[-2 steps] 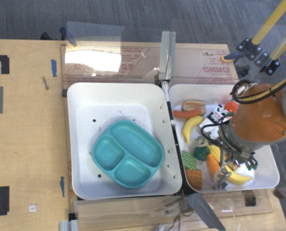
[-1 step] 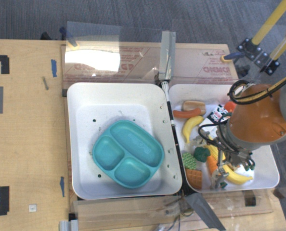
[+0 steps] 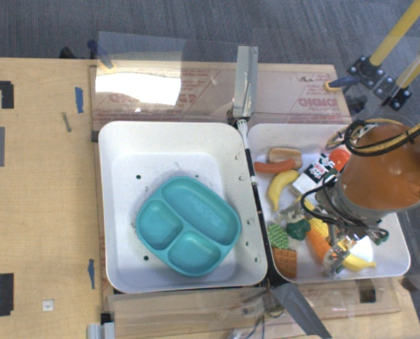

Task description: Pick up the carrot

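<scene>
The carrot (image 3: 316,241), a short orange piece, lies in the right bin (image 3: 401,256) near its front edge. Beside it sits a green leafy piece (image 3: 297,228). My gripper (image 3: 339,248) hangs low over the bin just to the right of the carrot, close against it. The grey arm with its orange band (image 3: 383,175) and dark cables covers the bin's right half and hides part of what lies under it.
The right bin also holds a banana (image 3: 281,187), a hot dog (image 3: 279,159), a waffle-like orange piece (image 3: 286,262), a yellow piece (image 3: 357,263) and a black-and-white block (image 3: 317,169). A teal divided plate (image 3: 187,224) sits in the left bin (image 3: 118,161).
</scene>
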{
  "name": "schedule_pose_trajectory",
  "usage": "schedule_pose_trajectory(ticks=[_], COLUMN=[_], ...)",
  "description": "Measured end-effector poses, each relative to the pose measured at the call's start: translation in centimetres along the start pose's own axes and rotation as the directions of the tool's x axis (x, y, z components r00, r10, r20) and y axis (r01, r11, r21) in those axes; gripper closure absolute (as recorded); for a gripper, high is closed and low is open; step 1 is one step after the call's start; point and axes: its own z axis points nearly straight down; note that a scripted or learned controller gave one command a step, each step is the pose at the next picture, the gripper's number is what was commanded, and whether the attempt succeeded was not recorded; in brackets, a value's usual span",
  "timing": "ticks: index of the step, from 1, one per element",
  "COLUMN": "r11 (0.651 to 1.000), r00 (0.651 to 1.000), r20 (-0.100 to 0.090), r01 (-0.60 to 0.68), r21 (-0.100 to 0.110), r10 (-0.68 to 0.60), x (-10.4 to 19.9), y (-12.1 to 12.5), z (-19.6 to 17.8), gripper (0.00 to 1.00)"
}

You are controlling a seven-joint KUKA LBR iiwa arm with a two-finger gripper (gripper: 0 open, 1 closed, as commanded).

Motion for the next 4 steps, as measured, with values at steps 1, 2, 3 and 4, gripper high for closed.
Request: schedule_pose_trajectory(ticks=[1,2,3,4], r11=[0.942,0.933,0.934,0.935], r00=[0.942,0.933,0.934,0.935], r20=[-0.005,-0.005,0.002,0.008], r01=[0.336,0.359,0.357,0.355], r21=[-0.005,-0.003,0.003,0.008], r10=[-0.336,-0.359,-0.357,-0.355], x=[1.2,0.2,-0.2,-0.5], y=[-0.9,1.2,1.2,1.2], z=[0.1,0.0,-1.3,-2.3], gripper=[0.0,0.0,1.0,1.0])
